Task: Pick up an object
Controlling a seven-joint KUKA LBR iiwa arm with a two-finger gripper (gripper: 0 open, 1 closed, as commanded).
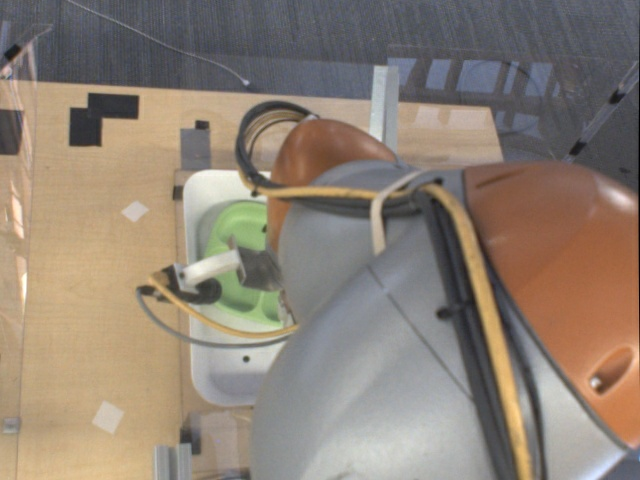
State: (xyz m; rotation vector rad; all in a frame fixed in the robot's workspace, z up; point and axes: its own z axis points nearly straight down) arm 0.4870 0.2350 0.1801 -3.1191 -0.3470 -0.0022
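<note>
A light green, rounded object point(232, 236) lies in the left white bin point(205, 193). My gripper point(250, 264) hangs low over the green object, near its right side, with a white part of the tool head sticking out to the left. The grey arm with its orange band covers most of the bin and whatever else lies in it. From this angle the tool head hides the space between the gripper and the object.
Black and yellow cables point(175, 298) loop out over the bin's left rim onto the wooden bench point(90, 268). A black cable coil point(262, 128) lies at the bin's far end. A clear wall point(25, 148) stands along the left.
</note>
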